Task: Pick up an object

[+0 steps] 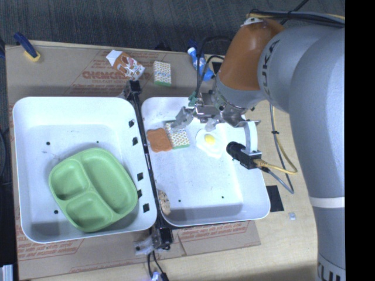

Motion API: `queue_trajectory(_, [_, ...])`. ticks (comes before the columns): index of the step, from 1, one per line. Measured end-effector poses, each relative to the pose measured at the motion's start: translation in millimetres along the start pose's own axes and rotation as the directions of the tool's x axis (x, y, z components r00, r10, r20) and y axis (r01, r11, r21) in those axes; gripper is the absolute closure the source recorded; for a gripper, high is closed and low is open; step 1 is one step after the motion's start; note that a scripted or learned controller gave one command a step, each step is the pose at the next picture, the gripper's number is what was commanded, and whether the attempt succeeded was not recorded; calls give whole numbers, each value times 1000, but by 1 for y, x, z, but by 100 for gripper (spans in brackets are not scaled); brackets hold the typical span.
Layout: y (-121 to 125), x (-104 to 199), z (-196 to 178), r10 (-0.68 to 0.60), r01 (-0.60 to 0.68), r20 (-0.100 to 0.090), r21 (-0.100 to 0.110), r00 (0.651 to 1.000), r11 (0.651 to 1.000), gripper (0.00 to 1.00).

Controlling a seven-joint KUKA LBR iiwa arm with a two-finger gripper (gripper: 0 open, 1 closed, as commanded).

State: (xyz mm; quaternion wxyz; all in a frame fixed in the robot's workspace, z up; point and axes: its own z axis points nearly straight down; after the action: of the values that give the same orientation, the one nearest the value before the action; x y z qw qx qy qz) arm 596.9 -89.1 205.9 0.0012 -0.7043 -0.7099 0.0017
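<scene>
Right bin [246, 206] as landmark. Gripper [202, 117] low over its far half, finger state impossible to tell. Just beside gripper, toward bin centre: fried-egg toy [210, 141]. Left of egg: patterned sponge [177, 136] touching brown round piece [159, 140], near bin's left wall. Small speckled item [163, 202] at near-left corner. Left of the bin, in the neighbouring one: green divided plate [92, 188].

1. Desk [296, 212]: light wooden top, largely covered by flattened brown printed cardboard [88, 74].
2. On that cardboard, side by side and touching: left white bin [23, 157] and right white bin [252, 201].
3. Behind the bins: crumpled snack wrapper [124, 65], small patterned packet [162, 72].
4. At far left back corner: blue and yellow clamp [27, 47].
</scene>
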Motion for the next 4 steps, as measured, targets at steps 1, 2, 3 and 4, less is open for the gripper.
queue_trajectory(1, [-47, -6, 115, 2, -2, -1, 2, 1000, 1000, 0])
queue_trajectory(2, [10, -17, 87, 3, -3, -1, -3, 1000, 1000, 0])
queue_trajectory(3, [10, -17, 77, 0, 0, -2, -1, 1000, 1000, 100])
queue_trajectory(4, [10, -17, 77, 0, 0, -1, -1, 1000, 1000, 0])
